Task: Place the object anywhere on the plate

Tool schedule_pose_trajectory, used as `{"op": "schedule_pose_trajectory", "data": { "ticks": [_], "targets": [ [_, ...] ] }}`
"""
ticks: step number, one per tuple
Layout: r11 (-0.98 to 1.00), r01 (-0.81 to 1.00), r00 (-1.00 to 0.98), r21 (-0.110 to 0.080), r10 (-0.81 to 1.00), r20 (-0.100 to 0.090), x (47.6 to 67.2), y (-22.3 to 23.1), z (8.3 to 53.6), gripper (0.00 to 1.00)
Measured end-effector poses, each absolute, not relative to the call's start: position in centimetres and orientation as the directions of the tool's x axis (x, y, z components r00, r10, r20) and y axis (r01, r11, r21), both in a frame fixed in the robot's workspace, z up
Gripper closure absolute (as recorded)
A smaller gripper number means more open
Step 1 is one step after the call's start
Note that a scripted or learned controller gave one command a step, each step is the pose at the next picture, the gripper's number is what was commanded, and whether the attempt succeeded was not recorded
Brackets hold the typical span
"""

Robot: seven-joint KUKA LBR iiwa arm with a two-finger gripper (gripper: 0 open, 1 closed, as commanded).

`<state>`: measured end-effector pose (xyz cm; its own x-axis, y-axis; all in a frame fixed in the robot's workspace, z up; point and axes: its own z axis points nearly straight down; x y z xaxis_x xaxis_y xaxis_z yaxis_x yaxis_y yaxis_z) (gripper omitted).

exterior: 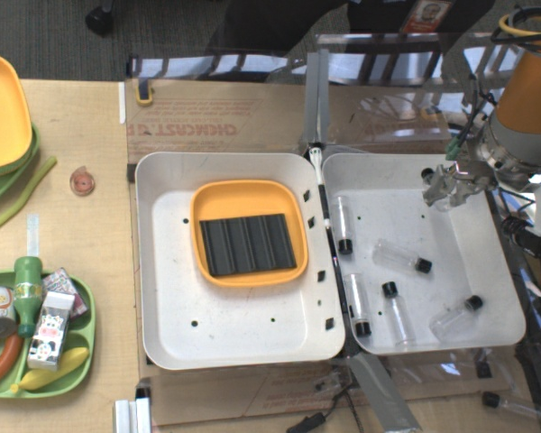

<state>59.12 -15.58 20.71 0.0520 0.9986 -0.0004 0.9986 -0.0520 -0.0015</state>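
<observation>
An orange plate (pixel 249 193) lies in the left white bin (pixel 243 336), slightly toward its far side. A dark grey ridged slab (pixel 249 244) rests flat on the plate's middle. My gripper (pixel 444 186) hovers over the far right part of the right bin (pixel 473 246), well away from the plate. The orange band of the arm (pixel 530 97) shows above it at the right edge. Nothing can be made out in the gripper. Several clear tubes with black caps lie in the right bin, among them one at the left wall (pixel 342 226) and one in the middle (pixel 400 258).
More tubes lie near the right bin's front (pixel 397 314) and front right (pixel 455 315). Left of the bins, the bench holds a stack of yellow and green dishes (pixel 0 124) and a green tray of toy food (pixel 36 336). Cardboard lies behind the bins.
</observation>
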Motion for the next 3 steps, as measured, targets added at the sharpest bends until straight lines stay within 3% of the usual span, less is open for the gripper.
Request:
{"op": "schedule_pose_trajectory", "data": {
  "ticks": [1, 2, 3],
  "targets": [
    [0.279, 0.96, -0.279, 0.0, 0.96, -0.001, 62.1, -15.6, 19.7, 1.0],
    [0.455, 0.89, -0.455, 0.001, 0.89, -0.003, 65.0, -18.9, 22.2, 1.0],
    [0.322, 0.947, -0.322, 0.001, 0.947, -0.002, 65.9, -21.8, 26.7, 1.0]
  ]
}}
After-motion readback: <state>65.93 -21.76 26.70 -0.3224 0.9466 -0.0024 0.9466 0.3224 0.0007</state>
